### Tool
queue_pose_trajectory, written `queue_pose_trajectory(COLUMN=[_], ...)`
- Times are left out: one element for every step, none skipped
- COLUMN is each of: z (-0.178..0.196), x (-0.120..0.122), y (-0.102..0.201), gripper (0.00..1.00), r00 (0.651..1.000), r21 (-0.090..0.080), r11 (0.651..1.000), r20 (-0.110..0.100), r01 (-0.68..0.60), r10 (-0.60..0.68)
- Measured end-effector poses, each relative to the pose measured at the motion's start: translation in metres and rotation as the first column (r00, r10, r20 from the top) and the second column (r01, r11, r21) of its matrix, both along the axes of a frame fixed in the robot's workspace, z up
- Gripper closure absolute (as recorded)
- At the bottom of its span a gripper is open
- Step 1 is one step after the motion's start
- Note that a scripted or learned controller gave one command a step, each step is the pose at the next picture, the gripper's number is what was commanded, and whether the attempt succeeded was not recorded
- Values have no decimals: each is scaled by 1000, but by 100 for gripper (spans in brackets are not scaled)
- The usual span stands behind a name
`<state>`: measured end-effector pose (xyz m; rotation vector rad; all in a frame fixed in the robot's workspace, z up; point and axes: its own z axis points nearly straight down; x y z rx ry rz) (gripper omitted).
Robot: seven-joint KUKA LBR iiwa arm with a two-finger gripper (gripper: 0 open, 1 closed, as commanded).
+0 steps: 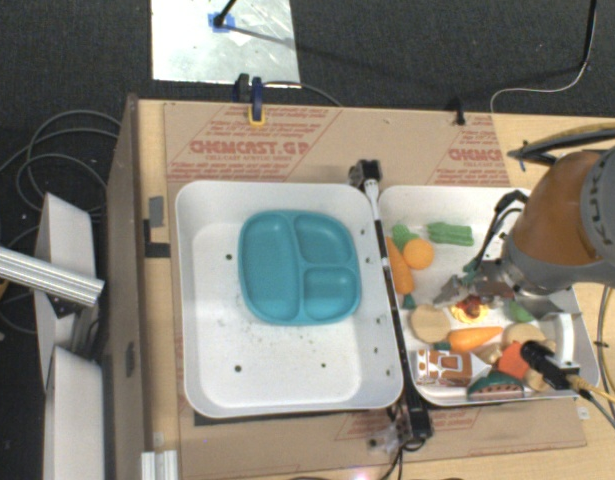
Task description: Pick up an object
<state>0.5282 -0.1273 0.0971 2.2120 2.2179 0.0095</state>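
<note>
The gripper (474,290) is lowered into the right bin (487,200), among toy foods, above a small red-and-yellow piece (471,310). Whether it is open or closed cannot be told. The reach appears under way; a closing and a straight lift are called for next.

The arm (577,223) is bulky and rounded, grey at 3 o'clock with a broad orange band toward the wrist. A black cable loops beside it, and the claw (474,290) is dark metal.
</note>
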Motion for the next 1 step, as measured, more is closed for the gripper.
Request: queue_pose_trajectory(z=[-12], x=[-38], y=[-10], gripper=[0], r00=[1000], r21=[1], r11=[1000], r20=[-8], r01=[3], r10=[-3])
